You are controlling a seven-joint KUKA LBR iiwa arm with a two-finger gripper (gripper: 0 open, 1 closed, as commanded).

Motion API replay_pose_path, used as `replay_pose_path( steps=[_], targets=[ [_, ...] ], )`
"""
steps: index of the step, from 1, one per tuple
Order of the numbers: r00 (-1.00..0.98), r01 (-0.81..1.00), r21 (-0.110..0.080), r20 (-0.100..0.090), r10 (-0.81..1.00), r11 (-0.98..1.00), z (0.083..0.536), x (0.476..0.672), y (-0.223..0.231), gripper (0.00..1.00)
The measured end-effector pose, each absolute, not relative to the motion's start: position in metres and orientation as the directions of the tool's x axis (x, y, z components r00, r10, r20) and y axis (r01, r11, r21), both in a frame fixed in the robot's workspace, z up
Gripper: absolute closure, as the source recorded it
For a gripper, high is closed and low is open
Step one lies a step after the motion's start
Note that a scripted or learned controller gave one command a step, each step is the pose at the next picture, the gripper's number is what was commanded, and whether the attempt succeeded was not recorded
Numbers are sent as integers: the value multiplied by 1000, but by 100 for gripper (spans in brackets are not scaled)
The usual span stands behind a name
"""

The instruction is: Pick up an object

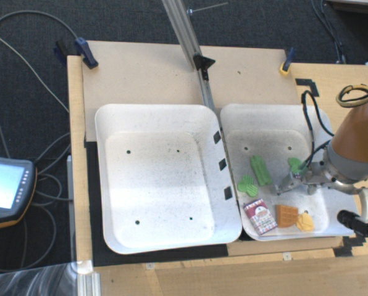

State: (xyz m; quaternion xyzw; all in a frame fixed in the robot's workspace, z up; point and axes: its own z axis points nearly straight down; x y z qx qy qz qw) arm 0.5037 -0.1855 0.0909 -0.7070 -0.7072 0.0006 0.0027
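Lower tool (290, 184), finger state impossible to tell, squarely over small green plastic piece (294, 164) in right white bin (233, 117), avoiding orange wedge (287, 215).

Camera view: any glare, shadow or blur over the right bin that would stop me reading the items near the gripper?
In the camera view the light is even and soft, with no hard glare on the right bin. The gripper looks soft and small, so its fingers are hard to read. The green toy and the red-and-white packet are clear enough.
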Motion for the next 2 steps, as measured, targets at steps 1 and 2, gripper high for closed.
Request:
replay_pose_path(
  steps=[1,2],
  targets=[
    [0,1000,0,2,1000,0,103,505,-186,100],
    [-1,1000,5,-2,1000,1,147,503,-187,100]
  ],
)
